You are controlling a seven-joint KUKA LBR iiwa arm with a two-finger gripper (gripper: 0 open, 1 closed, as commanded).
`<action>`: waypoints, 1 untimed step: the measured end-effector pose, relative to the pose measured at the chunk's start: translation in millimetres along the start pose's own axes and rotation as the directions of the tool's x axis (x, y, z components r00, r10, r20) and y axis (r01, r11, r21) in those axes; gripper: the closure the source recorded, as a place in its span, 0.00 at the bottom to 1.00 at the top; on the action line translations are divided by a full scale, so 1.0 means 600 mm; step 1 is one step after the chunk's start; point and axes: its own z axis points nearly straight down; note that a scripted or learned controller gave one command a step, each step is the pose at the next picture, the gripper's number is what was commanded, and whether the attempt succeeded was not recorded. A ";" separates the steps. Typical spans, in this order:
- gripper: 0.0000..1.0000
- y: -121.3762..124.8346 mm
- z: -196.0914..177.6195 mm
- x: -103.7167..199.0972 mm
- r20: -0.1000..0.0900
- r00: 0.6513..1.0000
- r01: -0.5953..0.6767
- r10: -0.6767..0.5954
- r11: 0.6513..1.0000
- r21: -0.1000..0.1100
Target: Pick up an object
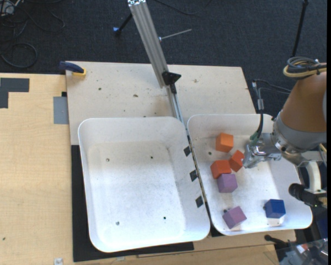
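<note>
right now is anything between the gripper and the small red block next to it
Nothing visible. The gripper sits right against the small red block in the right bin. The larger red block and purple block lie on its far side.

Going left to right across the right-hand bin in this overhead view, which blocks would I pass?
Red block → orange block and upper purple block about level → lower purple block → small red block by the claw → blue block.

Six blocks [227, 182] lie in the right bin [298, 220], beside the left bin [99, 148].
</note>
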 end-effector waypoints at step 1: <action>1.00 0.002 -0.082 -0.002 0.000 1.000 0.000 0.000 1.000 0.000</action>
